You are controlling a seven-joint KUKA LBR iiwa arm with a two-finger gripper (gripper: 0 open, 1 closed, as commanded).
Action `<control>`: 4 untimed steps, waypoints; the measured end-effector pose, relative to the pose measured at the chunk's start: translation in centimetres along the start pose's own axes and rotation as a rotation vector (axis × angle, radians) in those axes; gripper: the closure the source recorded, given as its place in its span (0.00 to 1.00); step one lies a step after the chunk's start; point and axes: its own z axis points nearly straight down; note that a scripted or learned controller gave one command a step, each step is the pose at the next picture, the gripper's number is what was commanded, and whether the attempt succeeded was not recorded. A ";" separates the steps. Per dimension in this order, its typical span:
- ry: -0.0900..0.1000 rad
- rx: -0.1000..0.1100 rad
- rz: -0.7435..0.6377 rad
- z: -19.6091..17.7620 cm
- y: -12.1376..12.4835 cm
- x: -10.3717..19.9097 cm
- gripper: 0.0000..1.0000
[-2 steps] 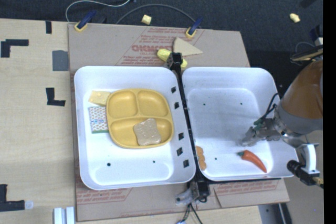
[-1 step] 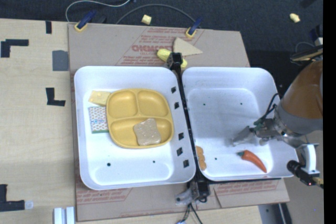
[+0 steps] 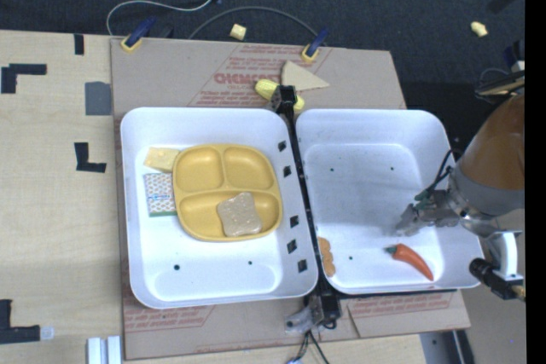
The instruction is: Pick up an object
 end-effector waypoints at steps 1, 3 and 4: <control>0.000 0.000 0.000 0.0 0.0 0.0 0.00; -0.001 0.000 0.000 -3.1 0.0 -0.5 0.00; -0.001 -0.001 -0.001 -0.1 0.2 2.4 0.00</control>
